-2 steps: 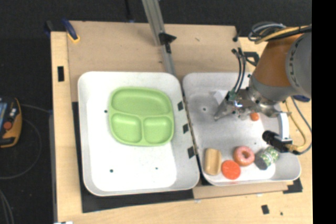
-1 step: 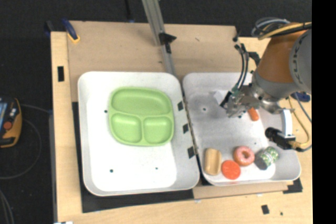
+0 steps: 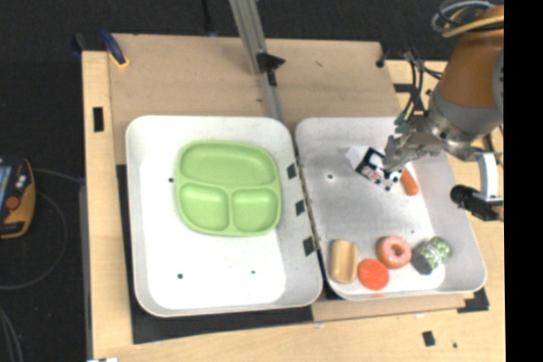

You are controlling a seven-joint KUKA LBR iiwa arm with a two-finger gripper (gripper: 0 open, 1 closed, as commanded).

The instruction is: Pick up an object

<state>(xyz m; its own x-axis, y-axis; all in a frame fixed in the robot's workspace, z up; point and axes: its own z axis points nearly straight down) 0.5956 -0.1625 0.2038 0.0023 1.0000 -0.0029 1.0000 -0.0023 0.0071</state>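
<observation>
The two-finger gripper [image 3: 383, 169] is hanging low over the upper part of the right-hand shallow white bin [image 3: 339, 150], with a small orange carrot-shaped piece [image 3: 410, 182] lying just beside it. Ahead of it, open white floor is stretching down toward the near rim, where a tan cylinder [image 3: 342, 260], an orange-red ball [image 3: 372, 274], a pink ring doughnut [image 3: 394, 251] and a green-and-grey lump [image 3: 431, 255] are crowding together (a tight row). Beyond the shared bin wall, a light green three-compartment plastic plate [image 3: 227, 187] is occupying the left bin [image 3: 153, 267].

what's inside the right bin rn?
Right bin holds a tan cylinder, red ball, pink donut, green-grey lump and orange piece. The gripper covers whatever lies directly under it.
</observation>
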